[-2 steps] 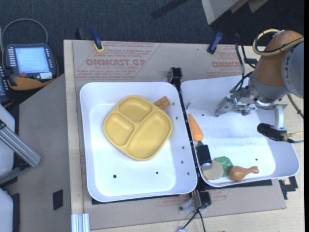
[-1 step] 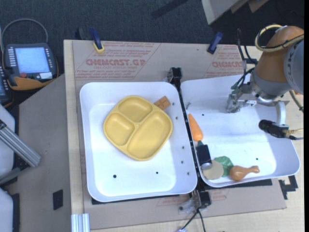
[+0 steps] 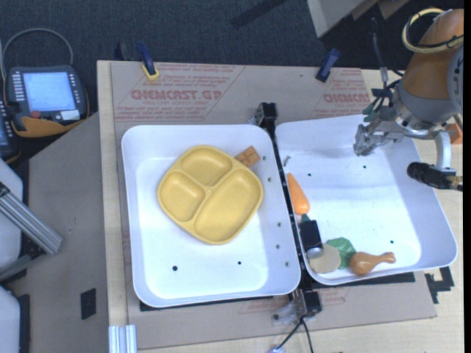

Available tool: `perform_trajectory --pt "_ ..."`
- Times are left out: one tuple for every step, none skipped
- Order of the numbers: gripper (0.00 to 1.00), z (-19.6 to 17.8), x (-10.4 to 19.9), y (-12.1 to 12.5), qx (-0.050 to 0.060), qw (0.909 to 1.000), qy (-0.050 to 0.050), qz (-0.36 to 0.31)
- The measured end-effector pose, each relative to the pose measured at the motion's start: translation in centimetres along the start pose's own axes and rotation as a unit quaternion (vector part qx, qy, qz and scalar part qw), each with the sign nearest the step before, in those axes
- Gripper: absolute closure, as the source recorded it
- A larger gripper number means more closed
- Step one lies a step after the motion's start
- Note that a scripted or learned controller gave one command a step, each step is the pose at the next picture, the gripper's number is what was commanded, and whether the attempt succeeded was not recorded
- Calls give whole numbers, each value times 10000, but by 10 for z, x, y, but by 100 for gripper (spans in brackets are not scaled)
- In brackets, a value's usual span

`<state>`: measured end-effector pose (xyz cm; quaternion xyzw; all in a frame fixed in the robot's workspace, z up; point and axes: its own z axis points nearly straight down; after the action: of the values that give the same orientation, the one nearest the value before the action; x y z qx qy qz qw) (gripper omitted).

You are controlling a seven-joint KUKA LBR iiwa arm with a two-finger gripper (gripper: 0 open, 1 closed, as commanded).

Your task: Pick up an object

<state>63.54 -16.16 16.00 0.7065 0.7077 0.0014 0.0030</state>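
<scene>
My gripper (image 3: pixel 364 145) hangs over the far part of the right bin (image 3: pixel 383 197), pointing down at bare white floor, with nothing seen between its fingers. An orange carrot (image 3: pixel 297 194) lies along that bin's left wall. Below it sits a black block (image 3: pixel 310 234). At the front left corner lie a beige disc (image 3: pixel 324 259), a green piece (image 3: pixel 342 247) and a brown drumstick (image 3: pixel 370 260). All of these lie well to the front and left of the gripper.
A yellow divided plate (image 3: pixel 211 194) lies in the left bin (image 3: pixel 199 271), with a small brown block (image 3: pixel 247 156) at its far right edge. A black clamp (image 3: pixel 266 113) sits between the bins at the back. A teach pendant (image 3: pixel 45 98) rests far left.
</scene>
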Motion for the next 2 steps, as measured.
perform_trajectory --pt "100 -47 0 1 8 10000 2 3" --pt "100 -60 57 -5 36 10000 22 -17"
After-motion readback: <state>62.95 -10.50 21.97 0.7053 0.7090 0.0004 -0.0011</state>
